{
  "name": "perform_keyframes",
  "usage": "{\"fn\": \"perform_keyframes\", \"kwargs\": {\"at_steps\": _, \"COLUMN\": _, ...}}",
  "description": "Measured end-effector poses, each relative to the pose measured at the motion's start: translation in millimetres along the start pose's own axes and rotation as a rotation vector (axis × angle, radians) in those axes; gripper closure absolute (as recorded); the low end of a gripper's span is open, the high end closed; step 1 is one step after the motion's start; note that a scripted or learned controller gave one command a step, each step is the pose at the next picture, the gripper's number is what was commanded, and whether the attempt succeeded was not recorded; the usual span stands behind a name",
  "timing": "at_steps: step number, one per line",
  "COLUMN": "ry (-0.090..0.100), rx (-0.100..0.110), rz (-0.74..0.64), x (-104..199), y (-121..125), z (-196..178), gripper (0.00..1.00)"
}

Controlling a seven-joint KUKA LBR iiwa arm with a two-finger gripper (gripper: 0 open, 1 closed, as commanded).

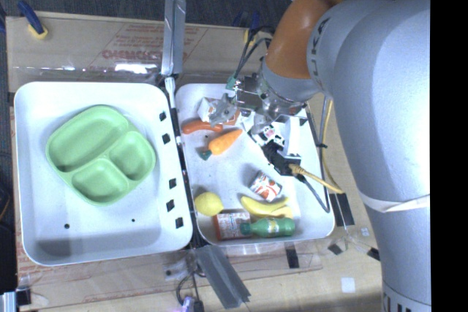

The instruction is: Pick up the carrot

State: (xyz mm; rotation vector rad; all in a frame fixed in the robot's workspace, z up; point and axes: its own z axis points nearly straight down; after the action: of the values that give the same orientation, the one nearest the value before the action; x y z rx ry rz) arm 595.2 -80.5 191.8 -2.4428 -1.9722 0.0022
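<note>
The carrot (224, 142) is orange with a small green stub at its lower-left end. It lies at a slant in the upper middle of the right bin (319, 179). My gripper (247, 112) hangs low over the bin's upper part, just up and to the right of the carrot's thick end. The grey wrist with its orange band (296, 40) rises behind it. Nothing is visibly held by the gripper. Cables and the wrist body hide part of the bin floor to the right of the carrot.
An orange-red sausage-like piece (198, 126) and a small white carton (213, 110) lie just left of the gripper. A can (265, 187), banana (265, 208), lemon (208, 203) and green bottle (253, 228) crowd the bin's front. The left bin (44, 230) holds a green divided plate (100, 153).
</note>
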Motion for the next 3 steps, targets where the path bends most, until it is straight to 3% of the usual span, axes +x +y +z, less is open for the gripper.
{"fn": "perform_keyframes", "kwargs": {"at_steps": 1, "ry": 0.000, "rx": 0.001, "rz": 0.000, "x": 0.0, "y": -0.1, "z": 0.3, "gripper": 0.00}}
{"fn": "perform_keyframes", "kwargs": {"at_steps": 2, "ry": 0.000, "rx": 0.000, "rz": -0.147, "x": 0.8, "y": 11.6, "z": -81.7, "gripper": 0.00}}
{"fn": "perform_keyframes", "kwargs": {"at_steps": 3, "ry": 0.000, "rx": 0.000, "rz": -0.147, "x": 0.9, "y": 11.5, "z": -81.3, "gripper": 0.00}}
